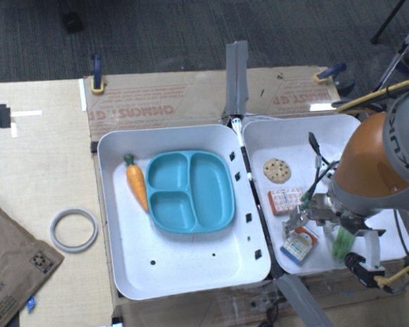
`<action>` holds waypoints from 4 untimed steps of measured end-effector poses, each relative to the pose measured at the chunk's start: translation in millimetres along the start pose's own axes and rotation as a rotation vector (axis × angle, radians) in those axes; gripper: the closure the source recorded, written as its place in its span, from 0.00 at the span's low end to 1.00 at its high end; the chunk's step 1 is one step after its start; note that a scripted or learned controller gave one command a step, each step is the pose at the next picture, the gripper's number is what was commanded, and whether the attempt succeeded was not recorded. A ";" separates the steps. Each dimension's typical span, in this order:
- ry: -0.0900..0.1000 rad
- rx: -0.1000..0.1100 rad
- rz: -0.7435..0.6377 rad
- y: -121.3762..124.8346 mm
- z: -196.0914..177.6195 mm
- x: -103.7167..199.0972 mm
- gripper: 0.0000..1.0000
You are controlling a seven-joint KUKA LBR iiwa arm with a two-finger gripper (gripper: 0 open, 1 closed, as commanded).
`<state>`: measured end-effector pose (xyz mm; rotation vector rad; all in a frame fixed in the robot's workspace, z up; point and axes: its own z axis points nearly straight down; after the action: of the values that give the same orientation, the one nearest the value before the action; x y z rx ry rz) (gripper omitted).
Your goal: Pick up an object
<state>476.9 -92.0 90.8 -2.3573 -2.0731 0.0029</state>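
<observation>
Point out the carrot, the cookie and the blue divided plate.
carrot (137, 188), camera view, middle of its orange body.
cookie (277, 170), camera view, centre of its top face.
blue divided plate (229, 192), camera view, right rim.

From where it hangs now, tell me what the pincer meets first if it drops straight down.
Probably the small red-and-white packet in the right bin: the pincer sits right above it, though height is unclear.

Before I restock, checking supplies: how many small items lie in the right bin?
4: a cookie at the back, a red-white packet below it, another packet near the front, something green by the arm; more may be hidden.
</observation>
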 end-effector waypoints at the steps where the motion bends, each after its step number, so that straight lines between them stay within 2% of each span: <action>1: 0.000 0.001 0.004 0.1 -8.3 -0.8 1.00; 2: 0.000 0.002 0.004 0.0 -8.3 -0.9 0.00; 3: -0.001 0.000 0.011 4.3 0.1 -36.6 0.00; 4: -0.002 -0.004 -0.486 10.6 -104.2 -72.8 0.00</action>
<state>478.4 -165.6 194.9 -1.7914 -2.5827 0.0005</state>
